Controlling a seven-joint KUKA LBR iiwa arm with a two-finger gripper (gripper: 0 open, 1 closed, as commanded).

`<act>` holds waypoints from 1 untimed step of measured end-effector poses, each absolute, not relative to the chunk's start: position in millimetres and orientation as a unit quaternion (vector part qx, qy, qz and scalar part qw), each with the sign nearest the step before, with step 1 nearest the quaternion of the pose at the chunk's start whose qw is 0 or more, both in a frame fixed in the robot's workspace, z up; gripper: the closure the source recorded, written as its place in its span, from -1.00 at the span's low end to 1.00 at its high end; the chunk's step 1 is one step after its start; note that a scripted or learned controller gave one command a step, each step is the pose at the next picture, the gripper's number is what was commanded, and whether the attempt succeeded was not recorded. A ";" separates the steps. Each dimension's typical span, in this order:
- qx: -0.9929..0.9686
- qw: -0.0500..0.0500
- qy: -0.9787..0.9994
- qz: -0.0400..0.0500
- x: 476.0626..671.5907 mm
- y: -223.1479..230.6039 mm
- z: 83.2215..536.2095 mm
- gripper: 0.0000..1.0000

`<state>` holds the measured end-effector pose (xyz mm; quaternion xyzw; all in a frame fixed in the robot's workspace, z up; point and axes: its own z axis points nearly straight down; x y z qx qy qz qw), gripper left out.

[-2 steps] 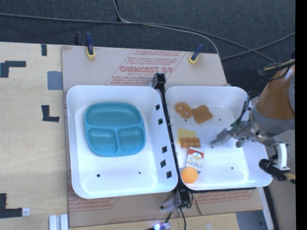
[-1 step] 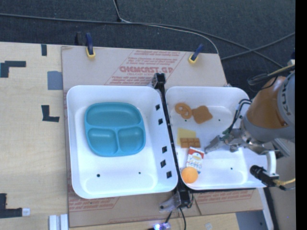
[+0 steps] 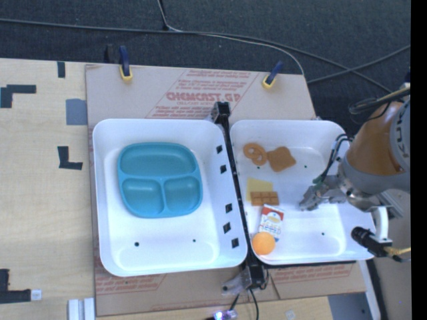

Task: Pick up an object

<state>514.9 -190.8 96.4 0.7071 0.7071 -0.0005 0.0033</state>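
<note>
Cardboard bench (image 3: pixel 200 92): hand (image 3: pixel 311 199) low in rt bin (image 3: pixel 313 242), nr waffle (image 3: pixel 262 193).

Blue divided plate (image 3: pixel 160 179) in left bin (image 3: pixel 107 239), cardboard sheet (image 3: pixel 193 95), two clamps (image 3: pixel 124 63), black cable (image 3: pixel 220 35)

The worktop (image 3: pixel 40 179) is covered by a cardboard sheet (image 3: pixel 200 92), on which two white bins (image 3: pixel 107 245) are set side by side.

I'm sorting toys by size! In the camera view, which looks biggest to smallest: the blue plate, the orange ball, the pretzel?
1. blue plate, clearly biggest.
2. pretzel and orange ball look about alike; too close to rank.
</note>
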 end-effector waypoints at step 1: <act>0.707 0.001 0.708 0.001 519.5 -191.0 139.0 1.00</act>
